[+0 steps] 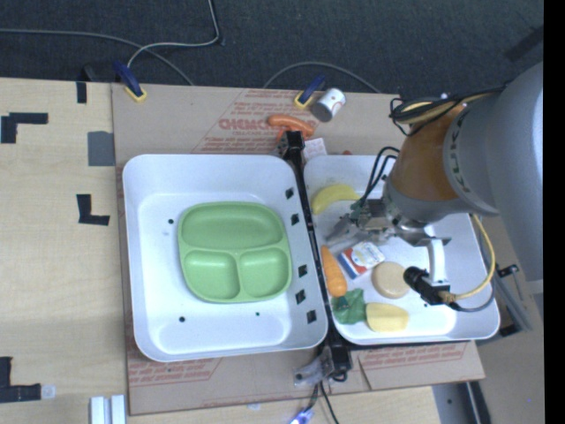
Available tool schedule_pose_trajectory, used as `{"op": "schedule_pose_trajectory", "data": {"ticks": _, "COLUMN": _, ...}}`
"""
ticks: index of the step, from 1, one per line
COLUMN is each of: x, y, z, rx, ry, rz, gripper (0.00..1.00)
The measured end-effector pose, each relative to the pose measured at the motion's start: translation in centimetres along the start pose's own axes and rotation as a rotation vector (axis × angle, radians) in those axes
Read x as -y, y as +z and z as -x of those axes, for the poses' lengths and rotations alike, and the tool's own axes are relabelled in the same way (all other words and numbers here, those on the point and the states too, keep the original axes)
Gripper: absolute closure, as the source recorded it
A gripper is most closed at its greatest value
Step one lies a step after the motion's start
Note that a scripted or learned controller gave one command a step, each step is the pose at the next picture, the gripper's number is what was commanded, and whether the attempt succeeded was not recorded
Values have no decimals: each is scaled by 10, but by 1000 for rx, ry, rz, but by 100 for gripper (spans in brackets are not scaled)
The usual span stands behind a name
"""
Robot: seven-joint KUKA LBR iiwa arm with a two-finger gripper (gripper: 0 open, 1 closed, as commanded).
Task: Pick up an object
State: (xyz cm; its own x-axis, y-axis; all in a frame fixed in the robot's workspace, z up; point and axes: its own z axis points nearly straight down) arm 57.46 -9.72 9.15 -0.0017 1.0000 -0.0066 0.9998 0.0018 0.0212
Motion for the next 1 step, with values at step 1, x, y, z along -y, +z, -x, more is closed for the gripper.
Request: {"op": "schedule_pose_trajectory", "data": {"ticks": 1, "x": -68, "y": 7, "z": -4, "rx": -6, "ry": 0, "rz": -18, "gripper": 0}}
